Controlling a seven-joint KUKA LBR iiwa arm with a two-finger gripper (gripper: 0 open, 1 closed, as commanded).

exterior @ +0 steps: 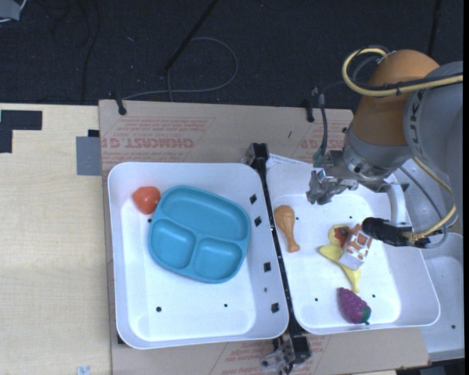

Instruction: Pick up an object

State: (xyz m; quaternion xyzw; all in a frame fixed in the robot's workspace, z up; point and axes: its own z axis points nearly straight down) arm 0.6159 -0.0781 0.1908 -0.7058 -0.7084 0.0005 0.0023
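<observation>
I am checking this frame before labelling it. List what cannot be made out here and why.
- Gripper, camera view: small and dark from above; whether its fingers are open or shut cannot be told.
- Small white and orange box-like toy, camera view: too small to identify; it covers part of the banana.
- Arm, camera view: cut off by the right edge.
- Print on the cardboard, camera view: mirrored and faint, barely legible.

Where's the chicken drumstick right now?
The drumstick lies in the right bin, near its left wall beside the divider, left of the banana and below-left of the pincer.
</observation>
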